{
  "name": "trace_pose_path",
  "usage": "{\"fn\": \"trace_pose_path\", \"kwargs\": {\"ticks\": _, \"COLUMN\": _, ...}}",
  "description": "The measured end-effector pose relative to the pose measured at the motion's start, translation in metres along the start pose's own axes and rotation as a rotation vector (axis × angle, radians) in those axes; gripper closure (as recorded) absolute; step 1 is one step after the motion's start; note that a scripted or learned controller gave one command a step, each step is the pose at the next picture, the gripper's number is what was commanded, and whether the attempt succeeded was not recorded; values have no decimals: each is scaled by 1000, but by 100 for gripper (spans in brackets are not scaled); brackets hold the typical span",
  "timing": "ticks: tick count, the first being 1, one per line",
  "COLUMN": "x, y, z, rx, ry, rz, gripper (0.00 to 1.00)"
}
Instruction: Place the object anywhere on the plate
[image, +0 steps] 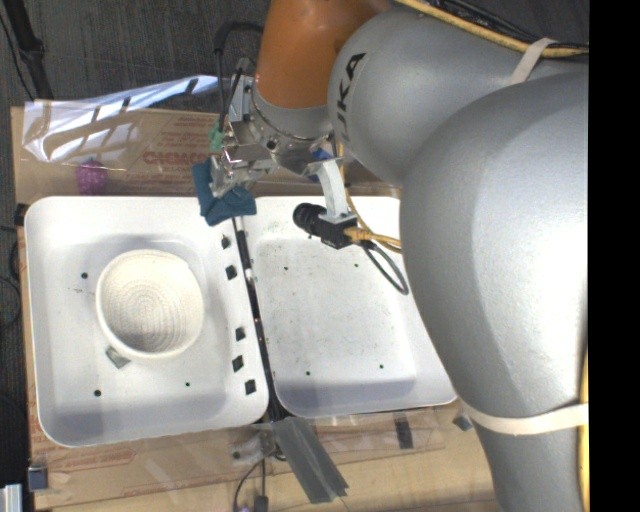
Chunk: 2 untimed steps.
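my tool (228, 172) is pinching the blue object (222, 200), hanging over the far rim between the two bins. the plate (150, 302) in the left bin waits bare; carrying over and releasing remain, i judge.

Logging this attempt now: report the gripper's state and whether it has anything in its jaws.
Gripper: shut on the blue object, at the far edge of the bins, not yet over the plate.
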<state>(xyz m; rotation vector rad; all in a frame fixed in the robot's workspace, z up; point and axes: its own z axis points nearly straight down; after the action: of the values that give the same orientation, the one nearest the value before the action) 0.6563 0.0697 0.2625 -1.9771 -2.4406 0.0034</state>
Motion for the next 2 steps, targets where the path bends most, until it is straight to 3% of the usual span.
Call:
{"fn": "trace_pose_path", "kwargs": {"ticks": 1, "x": -66, "y": -14, "z": 22, "rx": 3, "ry": 1, "rz": 66, "gripper": 100}}
{"fn": "trace_pose_path", "kwargs": {"ticks": 2, "x": -79, "y": -17, "z": -15, "rx": -1, "ry": 0, "rz": 180, "gripper": 100}}
